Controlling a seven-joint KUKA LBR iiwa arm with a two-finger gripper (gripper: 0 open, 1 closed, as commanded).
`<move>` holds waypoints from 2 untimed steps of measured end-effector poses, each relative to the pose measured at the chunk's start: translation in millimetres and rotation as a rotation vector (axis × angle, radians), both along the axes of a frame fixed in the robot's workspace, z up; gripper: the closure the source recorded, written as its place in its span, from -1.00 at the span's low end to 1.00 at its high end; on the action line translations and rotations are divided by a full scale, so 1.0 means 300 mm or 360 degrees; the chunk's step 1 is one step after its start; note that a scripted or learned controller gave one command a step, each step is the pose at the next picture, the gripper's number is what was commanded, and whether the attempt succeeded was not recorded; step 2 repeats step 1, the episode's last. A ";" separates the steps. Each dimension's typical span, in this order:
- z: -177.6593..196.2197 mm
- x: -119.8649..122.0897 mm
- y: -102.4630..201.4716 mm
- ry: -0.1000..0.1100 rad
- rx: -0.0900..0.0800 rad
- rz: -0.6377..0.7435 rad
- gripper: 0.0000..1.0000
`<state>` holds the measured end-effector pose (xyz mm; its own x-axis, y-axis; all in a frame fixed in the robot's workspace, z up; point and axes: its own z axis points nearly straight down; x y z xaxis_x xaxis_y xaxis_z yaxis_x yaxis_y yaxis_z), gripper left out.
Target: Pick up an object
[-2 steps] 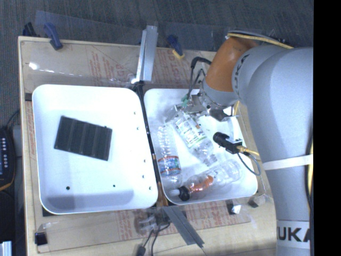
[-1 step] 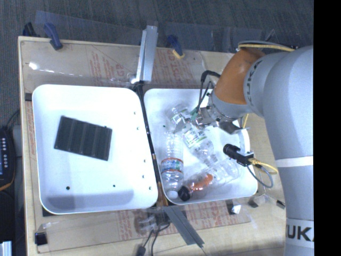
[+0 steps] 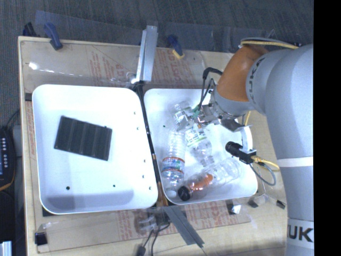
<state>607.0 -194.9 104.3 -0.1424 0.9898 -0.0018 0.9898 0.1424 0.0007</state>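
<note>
From my station I read the frame starting at the left, where the shallow white plastic bin on the left (image 3: 48, 159) carries a dark ribbed rectangular panel (image 3: 83, 137) lying flat, a little askew, well apart from everything else. A black divider strip (image 3: 148, 143) runs between that bin and its neighbour. In the shallow white plastic bin on the right (image 3: 160, 103) I see a heap of clear plastic bottles: one clear bottle with a blue-and-white label (image 3: 172, 167) lies close to the divider side, a clear crumpled bottle with a white label (image 3: 196, 137) sits near the middle, and a clear bottle with an orange-red patch and a dark cap (image 3: 198, 184) lies along the near wall, the lot of them touching or overlapping. The claw (image 3: 202, 115) hangs low over the far end of that heap, just beside a small clear bottle (image 3: 182, 113), with the grey arm with its orange band (image 3: 237, 79) reaching in above it. Whether the claw is spread or pressed together I cannot tell; cables and wrist parts clutter it. Nothing is visibly pinched or lifted off the pile, so I judge the pick not yet achieved: the approach looks made, and the grasp and the lift are left. The taped cardboard-coloured surface (image 3: 74, 52) frames both bins.
</note>
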 end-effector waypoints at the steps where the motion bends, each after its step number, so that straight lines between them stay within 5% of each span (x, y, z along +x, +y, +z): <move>1: 0.270 0.168 0.105 0.0002 0.0002 0.0154 1.00; 2: 0.270 0.168 0.105 0.0002 0.0002 0.0154 1.00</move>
